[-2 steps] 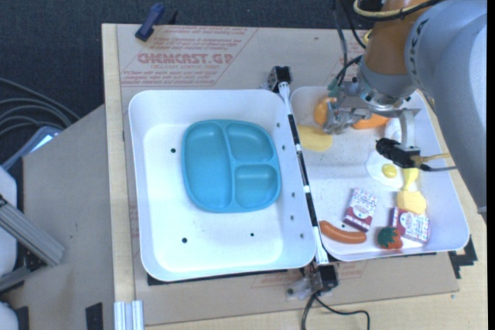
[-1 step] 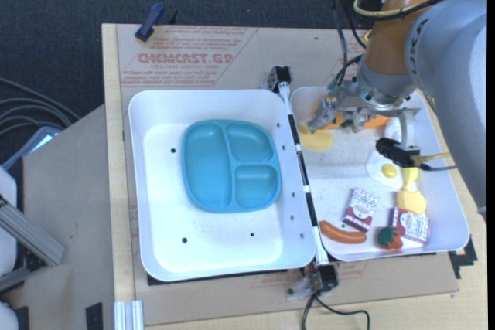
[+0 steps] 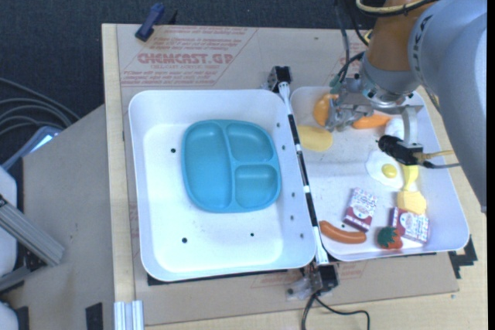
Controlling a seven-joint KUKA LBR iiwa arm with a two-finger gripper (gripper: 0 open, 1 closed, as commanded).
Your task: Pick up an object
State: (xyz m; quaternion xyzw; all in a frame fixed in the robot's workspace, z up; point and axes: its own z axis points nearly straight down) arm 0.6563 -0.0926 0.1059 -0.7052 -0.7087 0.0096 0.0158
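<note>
Nearest the camera lay the front rim of the left bin (image 3: 224,272), a shallow tray of smooth white plastic with rounded corners. Taking the blue plate (image 3: 230,165) as the landmark: it sat flat in the middle of that bin, a glossy moulded dish with three compartments, likely there as a drop-off spot. Well to the right of the plate, across the divider, the right bin (image 3: 456,220) held a loose scatter of toy food, probably spread out so each piece could be reached singly. Right of the plate and toward the front were a red sausage (image 3: 343,232), a small printed carton (image 3: 360,208) and a second carton (image 3: 413,226). Farther right lay a fried egg (image 3: 384,168), flat and white with a yellow yolk. Just right of the plate's far edge sat a pale yellow rounded piece (image 3: 315,138).

Beyond that piece, the gripper (image 3: 340,113) hung low over the bin's far end beside an orange rounded object (image 3: 322,110), seemingly the intended pick. Whether its fingers were spread or closed could not be told; the wrist hid them.
</note>
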